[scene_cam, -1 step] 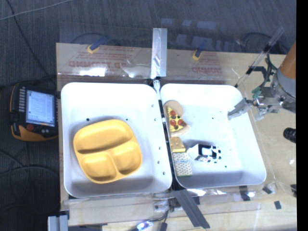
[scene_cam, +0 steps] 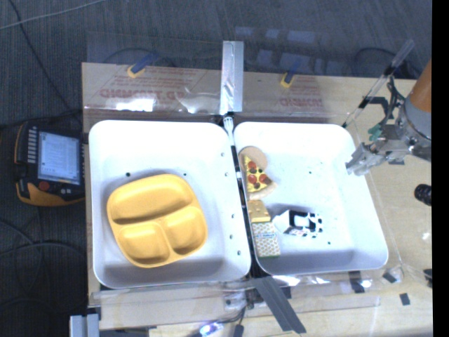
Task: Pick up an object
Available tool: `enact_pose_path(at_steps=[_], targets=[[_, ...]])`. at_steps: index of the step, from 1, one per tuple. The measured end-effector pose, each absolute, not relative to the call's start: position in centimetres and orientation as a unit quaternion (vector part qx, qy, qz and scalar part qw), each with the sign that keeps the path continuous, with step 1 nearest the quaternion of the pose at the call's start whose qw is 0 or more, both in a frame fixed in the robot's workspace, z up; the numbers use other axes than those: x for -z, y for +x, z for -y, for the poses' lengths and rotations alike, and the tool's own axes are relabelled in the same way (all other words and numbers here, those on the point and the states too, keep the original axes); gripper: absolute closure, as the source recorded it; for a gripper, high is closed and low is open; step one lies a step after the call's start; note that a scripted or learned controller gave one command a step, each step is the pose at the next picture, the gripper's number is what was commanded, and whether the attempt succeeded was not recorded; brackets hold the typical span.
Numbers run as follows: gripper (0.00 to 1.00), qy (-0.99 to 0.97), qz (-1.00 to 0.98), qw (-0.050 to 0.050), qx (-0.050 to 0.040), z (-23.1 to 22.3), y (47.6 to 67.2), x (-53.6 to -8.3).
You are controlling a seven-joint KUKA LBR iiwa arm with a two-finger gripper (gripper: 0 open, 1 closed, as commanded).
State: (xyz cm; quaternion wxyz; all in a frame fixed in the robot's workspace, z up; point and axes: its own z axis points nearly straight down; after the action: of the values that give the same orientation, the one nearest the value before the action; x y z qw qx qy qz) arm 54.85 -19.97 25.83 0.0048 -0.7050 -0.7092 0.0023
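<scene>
Nearest in the right bin (scene_cam: 365, 248), along its left wall, one small box (scene_cam: 264, 232) lies with its long axis pointing front to back; one black-and-white toy (scene_cam: 304, 222) sits beside it. Farther along lies one pizza slice (scene_cam: 255, 171). The left bin (scene_cam: 105, 142) holds one yellow divided tray (scene_cam: 156, 217). The gripper (scene_cam: 361, 161) hovers over the right bin's far right corner, carrying nothing.

Right bin (scene_cam: 330, 135): centre and right floor open. Pizza slice toy (scene_cam: 255, 170), small box (scene_cam: 264, 232), black-and-white object (scene_cam: 304, 222) crowd left wall. Left bin (scene_cam: 105, 135): yellow divided tray (scene_cam: 156, 218) blocks middle; margins free.

Two bins (scene_cam: 105, 139) — one yellow tray (scene_cam: 156, 218)
</scene>
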Motion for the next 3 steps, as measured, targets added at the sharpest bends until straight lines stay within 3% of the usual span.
enact_pose_path(at_steps=[1,2,3], targets=[[1.00,-0.648,0.761,0.001,-0.0017,22.3,56.4,-43.2],[1.00,-0.686,0.727,0.002,-0.0028,20.5,64.8,-17.4],[1.00,-0.584,0.812,0.000,-0.0024,22.5,63.7,-32.0]])
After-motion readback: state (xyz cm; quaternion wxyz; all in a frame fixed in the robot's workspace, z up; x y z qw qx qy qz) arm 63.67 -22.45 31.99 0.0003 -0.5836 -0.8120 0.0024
